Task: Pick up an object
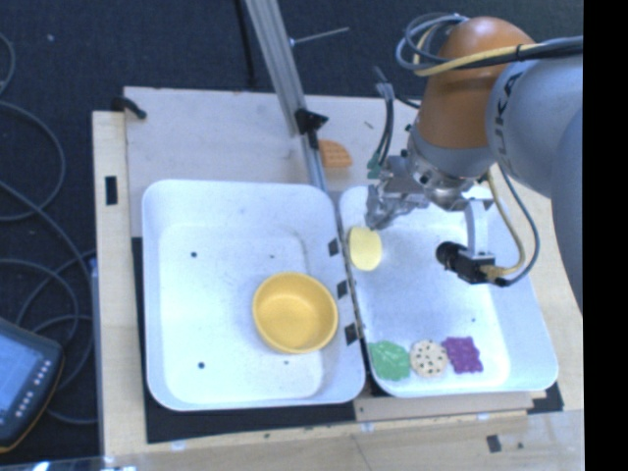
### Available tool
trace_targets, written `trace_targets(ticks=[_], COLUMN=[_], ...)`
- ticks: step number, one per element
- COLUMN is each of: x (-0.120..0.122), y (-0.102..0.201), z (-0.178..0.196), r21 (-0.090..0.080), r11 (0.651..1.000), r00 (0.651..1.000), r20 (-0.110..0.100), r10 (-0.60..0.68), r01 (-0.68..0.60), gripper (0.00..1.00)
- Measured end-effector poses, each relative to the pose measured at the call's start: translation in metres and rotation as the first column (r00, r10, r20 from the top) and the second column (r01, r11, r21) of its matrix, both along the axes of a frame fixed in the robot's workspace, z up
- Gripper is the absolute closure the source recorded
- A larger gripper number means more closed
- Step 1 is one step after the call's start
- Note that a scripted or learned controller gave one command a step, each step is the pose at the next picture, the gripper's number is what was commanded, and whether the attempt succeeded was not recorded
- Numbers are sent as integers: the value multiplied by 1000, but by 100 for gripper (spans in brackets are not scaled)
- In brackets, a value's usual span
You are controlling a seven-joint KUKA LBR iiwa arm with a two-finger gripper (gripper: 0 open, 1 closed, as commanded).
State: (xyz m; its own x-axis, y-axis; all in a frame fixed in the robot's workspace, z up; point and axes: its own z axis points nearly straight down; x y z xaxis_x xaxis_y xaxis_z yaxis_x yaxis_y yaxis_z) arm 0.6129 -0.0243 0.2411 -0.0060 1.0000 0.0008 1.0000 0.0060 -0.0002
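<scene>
Yellow disc [365,249]: pale, flat, rounded, smooth, lying in right bin [520,346] against its left wall, toward far corner. My claw [381,214] hangs just above disc's far edge; cannot tell finger spread. Best approach, I judge: drop straight, centre over disc, stay off wall, pinch across narrow width.

1. The left bin [177,263] has open floor all round the yellow bowl [294,311], which sits near its right wall.
2. In the right bin [510,312], three small pieces, green [390,359], cookie [428,357] and purple [462,353], crowd the near edge.
3. A pale yellow piece [365,248] lies by the dividing wall.
4. The middle of the right bin's floor is open.
</scene>
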Motion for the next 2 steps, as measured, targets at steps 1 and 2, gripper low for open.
trace_targets(ticks=[1, 2], x=[-13, -27], y=[46, 91], z=[-8, -12], r21=[0, 0], r11=[1000, 1000], r00=[1000, 1000], r20=[0, 0], r10=[0, 1], r01=[0, -1], gripper=[100, 100])
